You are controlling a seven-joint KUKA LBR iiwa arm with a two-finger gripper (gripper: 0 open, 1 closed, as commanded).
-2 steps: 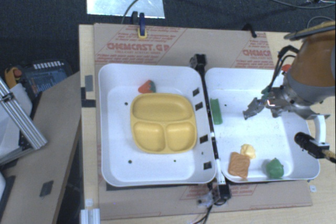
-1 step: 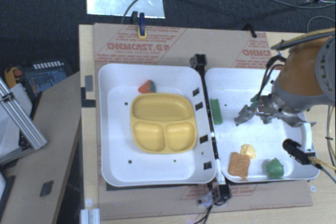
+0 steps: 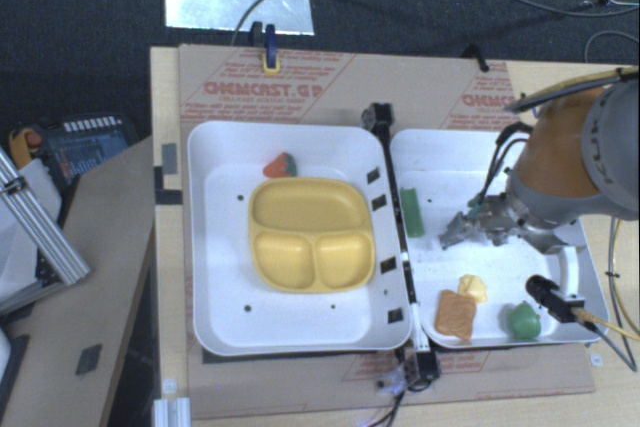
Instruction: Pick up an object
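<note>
White plastic forms the left bin [image 3: 215, 245], which carries a yellow tray [image 3: 310, 235] and, just beside the tray's far edge, a small orange-red piece [image 3: 280, 165] with a green end. Both lie well apart from the arm, so I judge that they are not the target.

In the right bin [image 3: 440, 170], a green block [image 3: 411, 212] lies along the left wall. The gripper [image 3: 458, 231] is low, just to the right of it and pointing left; whether it is open or closed I cannot tell, and nothing is seen held in it. The block seems the likely object. The danger is the wall: a block this close to it leaves little room on that side, so the gripper may strike the divider or only push the block along. Near the front lie a brown-orange slice [image 3: 455, 315], a pale yellow lump [image 3: 472, 289] touching its far corner, and a round green piece [image 3: 523, 320] further right. A grasp there could catch two things together.

The bins look smooth and hard, and the tray is glossy with three rounded compartments. The block is a flat-sided bar, the slice is flat and roughly square, and the green piece looks rounded and may roll.
</note>
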